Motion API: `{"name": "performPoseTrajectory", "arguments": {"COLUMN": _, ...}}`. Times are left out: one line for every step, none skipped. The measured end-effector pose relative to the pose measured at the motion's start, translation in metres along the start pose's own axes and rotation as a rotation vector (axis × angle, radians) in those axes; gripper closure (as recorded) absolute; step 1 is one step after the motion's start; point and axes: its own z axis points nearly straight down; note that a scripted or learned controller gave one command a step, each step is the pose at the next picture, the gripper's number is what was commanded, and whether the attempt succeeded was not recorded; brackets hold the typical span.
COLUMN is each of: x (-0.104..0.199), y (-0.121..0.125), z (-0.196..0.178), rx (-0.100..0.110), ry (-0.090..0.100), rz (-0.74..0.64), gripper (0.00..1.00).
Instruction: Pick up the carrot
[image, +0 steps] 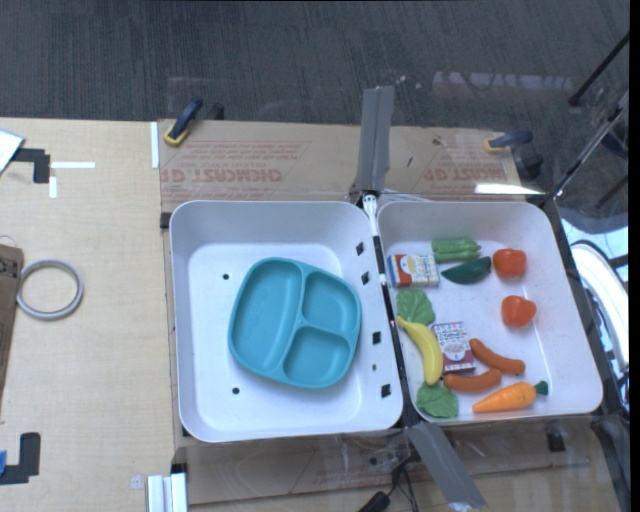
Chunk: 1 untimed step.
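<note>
Carrot (506, 398) waits in a tight corner, no grasp begun.

Nearest the camera, the carrot lies flat in the right bin (570, 262), close to the front wall and the front right corner, its green tip (541, 387) pointing right. A sausage (473, 380) lies just beside its blunt end, a second sausage (497, 356) just behind, and a leaf (437, 401) further left. The risk, as I judge it: a descent could clip the wall, or close on a sausage too, and the tapered body may slip. Farther back sit two tomatoes (518, 311). I cannot place the carrot against the tool, nor tell how far open the tool is.
</note>
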Motion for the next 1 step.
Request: {"name": "performPoseTrajectory", "arguments": {"x": 0.0029, "y": -0.0007, "z": -0.0045, "rx": 0.001, "ry": -0.008, "rz": -0.007, "gripper": 1.0}}
